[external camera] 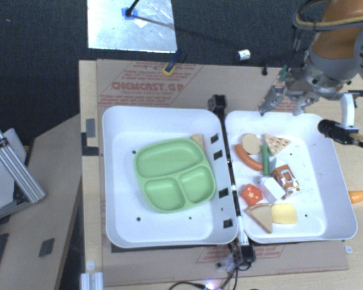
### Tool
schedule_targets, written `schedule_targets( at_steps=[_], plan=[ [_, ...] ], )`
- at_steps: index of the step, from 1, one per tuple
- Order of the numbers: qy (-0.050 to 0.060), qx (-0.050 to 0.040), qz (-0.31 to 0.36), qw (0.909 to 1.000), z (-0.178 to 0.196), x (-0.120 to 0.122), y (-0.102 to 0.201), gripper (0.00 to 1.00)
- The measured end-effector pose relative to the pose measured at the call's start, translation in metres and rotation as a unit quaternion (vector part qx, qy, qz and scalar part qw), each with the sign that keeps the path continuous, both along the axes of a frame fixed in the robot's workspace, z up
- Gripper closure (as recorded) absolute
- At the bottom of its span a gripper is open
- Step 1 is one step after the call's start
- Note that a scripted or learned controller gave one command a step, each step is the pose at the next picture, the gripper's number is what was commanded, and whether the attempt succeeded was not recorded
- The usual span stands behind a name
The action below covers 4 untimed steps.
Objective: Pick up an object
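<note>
Bench [142, 80] carries two white bins side by side. Left bin [118, 180] holds a green three-compartment plate [172, 174] near its centre, with a tan wedge [198, 141] peeking out at the plate's far right corner. Right bin [336, 192] holds the toy food, bunched toward its left half: sausage [248, 159] and round cookie [250, 143] near the far left corner, pizza slice [277, 144] just beside them, green stick [265, 160] between sausage and pizza. Brown-and-white box [286, 179] mid-bin, white block [270, 190] touching it, red piece [251, 193] to the left. Bread slice [259, 215] and yellow piece [284, 213] sit near the front edge. Orange carrot [361, 195] lies outside the right bin's right edge. Arm [345, 23] hangs over the far right corner of the bench; gripper [288, 101] is above the right bin's far rim, fingers spread, nothing between them.
</note>
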<state>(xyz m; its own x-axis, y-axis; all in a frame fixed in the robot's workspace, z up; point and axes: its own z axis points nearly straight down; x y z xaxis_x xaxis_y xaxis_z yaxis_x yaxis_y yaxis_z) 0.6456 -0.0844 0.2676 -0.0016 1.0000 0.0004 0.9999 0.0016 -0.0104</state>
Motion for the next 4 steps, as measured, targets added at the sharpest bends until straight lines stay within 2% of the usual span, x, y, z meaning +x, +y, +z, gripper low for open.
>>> schedule_targets(
  at_steps=[1, 3, 4],
  plan=[
    [-0.006, -0.0004, 0.001, 1.0, 0.007, 0.002, 0.0, 0.0],
    [-0.004, -0.0003, -0.001, 1.0, -0.094, -0.014, -0.005, 0.0],
    [-0.005, -0.0001, 0.001, 1.0, -0.139, -0.007, 0.0, 0.0]
  ],
)
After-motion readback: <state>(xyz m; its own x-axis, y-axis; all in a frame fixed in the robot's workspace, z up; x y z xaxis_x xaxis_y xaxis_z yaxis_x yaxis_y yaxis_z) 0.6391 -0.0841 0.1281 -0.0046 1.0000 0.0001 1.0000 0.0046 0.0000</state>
